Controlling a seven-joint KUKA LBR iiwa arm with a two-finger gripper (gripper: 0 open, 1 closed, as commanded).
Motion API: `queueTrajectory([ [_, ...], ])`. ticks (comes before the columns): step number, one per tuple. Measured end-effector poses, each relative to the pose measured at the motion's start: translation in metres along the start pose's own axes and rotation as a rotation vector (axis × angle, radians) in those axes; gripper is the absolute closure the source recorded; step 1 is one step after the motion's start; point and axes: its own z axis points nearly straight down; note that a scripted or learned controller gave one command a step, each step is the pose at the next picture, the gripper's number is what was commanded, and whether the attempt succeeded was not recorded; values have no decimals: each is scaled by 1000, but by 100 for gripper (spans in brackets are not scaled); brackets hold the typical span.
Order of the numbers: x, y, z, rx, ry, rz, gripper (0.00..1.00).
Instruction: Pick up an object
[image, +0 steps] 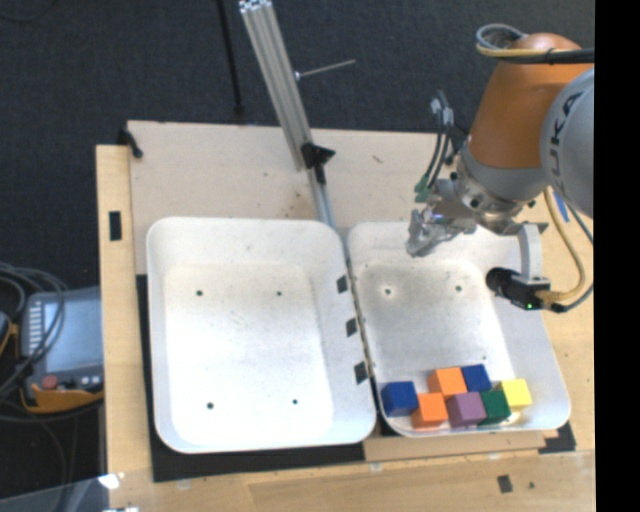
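Still at the approach stage, by the look of it: nothing lifted yet, every candidate lying in the right-hand shallow white plastic bin (440, 300). Small metal two-finger gripper (428, 236) hanging from the grey arm with the orange band (520, 110), poised over the far rim of that bin, well apart from the blocks. No block anywhere near its tip. Whether spread or pressed together, impossible to tell (too small and too blurred at this slant).

Clustered against the near wall of the right bin: a blue cube (399, 397), an orange cube (449, 381), a second blue cube (476, 377), a yellow cube (516, 392), a second orange cube (431, 408), a purple cube (466, 408) and a green cube (495, 404). Packed tight, most touching a neighbour. Left-hand shallow white plastic bin (245, 330) alongside, showing only a few dark specks.

Next move, judged from here: a long traverse toward the near end of the bin, then a descent onto one block. Best bet probably the blue cube at the left end of the cluster, standing a little clear, with room for fingers on two sides. Anything mid-cluster likely to be jostled or wedged.

Hard to make out: the exact gaps between blocks, and the upper arm, cut off at the frame's top right.
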Motion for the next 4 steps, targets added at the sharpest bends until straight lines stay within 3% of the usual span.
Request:
queueTrajectory([
  [1,48,-9,-4,1,1,-1,100],
  [3,137,-41,26,3,0,0,100],
  [4,135,-40,26,1,1,5,0],
])
